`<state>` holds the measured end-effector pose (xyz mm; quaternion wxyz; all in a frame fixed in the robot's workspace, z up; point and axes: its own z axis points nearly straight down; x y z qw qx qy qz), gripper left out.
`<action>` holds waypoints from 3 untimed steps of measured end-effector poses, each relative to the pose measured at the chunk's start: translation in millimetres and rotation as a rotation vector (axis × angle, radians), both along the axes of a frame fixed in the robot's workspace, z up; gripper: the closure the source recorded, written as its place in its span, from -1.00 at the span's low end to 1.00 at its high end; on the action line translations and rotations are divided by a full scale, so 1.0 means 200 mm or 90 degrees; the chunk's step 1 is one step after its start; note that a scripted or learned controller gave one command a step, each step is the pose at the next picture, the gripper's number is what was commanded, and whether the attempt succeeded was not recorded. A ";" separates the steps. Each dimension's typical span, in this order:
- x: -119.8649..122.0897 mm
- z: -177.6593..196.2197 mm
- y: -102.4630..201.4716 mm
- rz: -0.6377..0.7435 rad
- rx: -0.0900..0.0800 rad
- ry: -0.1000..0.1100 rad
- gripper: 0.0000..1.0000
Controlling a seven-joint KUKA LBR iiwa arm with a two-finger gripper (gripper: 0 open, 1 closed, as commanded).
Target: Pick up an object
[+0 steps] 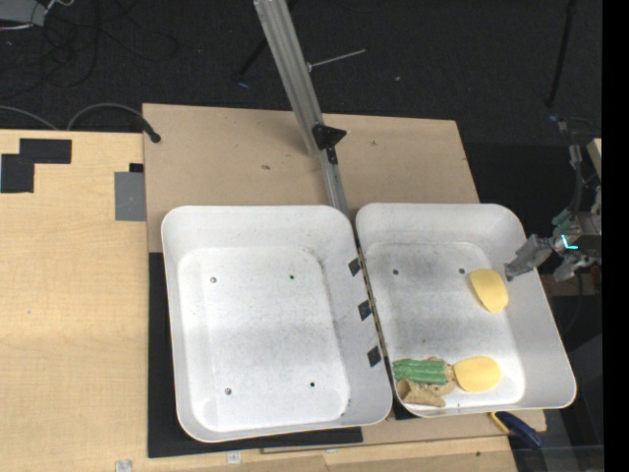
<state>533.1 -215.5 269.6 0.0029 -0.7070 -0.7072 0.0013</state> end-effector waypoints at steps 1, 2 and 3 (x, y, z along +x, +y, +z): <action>0.00 0.01 0.00 0.000 -0.001 -0.002 -1.00; -0.05 -0.25 -0.02 0.000 0.000 0.001 -1.00; -0.07 -0.47 0.00 -0.001 0.001 0.001 -1.00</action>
